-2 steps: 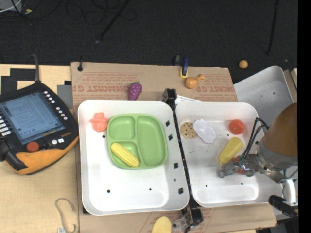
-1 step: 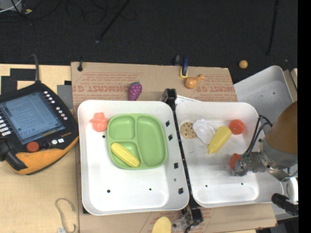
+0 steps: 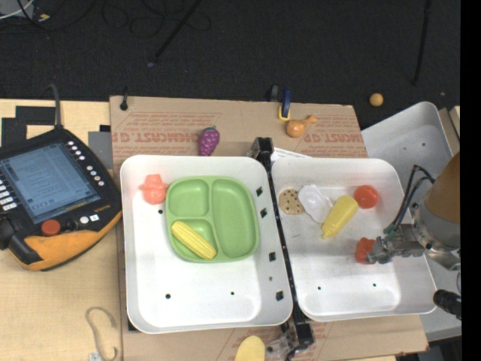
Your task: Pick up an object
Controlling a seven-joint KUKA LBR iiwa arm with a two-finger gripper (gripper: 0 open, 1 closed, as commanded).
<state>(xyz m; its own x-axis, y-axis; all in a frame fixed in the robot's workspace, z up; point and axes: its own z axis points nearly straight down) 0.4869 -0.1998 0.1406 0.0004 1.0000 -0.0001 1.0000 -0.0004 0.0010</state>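
The gripper (image 3: 376, 253) sits low at the right bin's (image 3: 346, 299) right side, beside a small red object (image 3: 364, 250); contact and finger spacing cannot be told. A yellow bottle (image 3: 339, 215), cookie (image 3: 290, 201) and red ball (image 3: 367, 196) lie along the far edge. The near half of the bin floor is open.

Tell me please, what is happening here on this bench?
A robot arm reaches in from the right over the right bin. Its gripper is low at a small red object near the bin's right side; whether it grips it cannot be told. In this bin also lie a yellow bottle, a red ball, a cookie and a clear white piece. The left bin holds a green divided plate with a toy corn cob, and a pink toy.
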